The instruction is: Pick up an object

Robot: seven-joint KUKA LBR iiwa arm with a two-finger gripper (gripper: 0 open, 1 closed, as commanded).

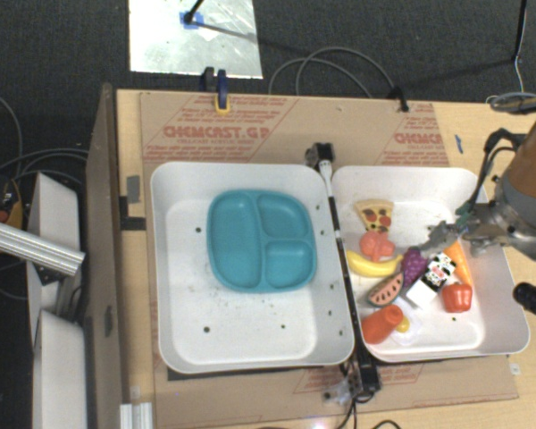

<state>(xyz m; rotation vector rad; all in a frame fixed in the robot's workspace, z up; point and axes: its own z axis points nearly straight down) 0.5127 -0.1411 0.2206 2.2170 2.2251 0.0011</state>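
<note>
My gripper [448, 223] hangs over the right bin [447, 181], reaching in from the right, open with nothing between its fingers. Just below and left of it lie purple grapes [413, 264], a black-and-white cow-patterned box [439, 271] and an orange carrot [460, 262]. Farther left are a pizza slice [374, 213], a pink-red piece [376, 244] and a banana [372, 264]. Toward the front sit a watermelon slice [386, 290], an orange-red piece [381, 323], a white block [420, 295] and a red pepper [456, 298].
The left bin [183, 311] holds a blue divided plate [261, 240]. A raised rim [338, 257] separates the two bins. The grey arm [527, 204] covers the right bin's right edge. Cables run across the dark floor behind the bench.
</note>
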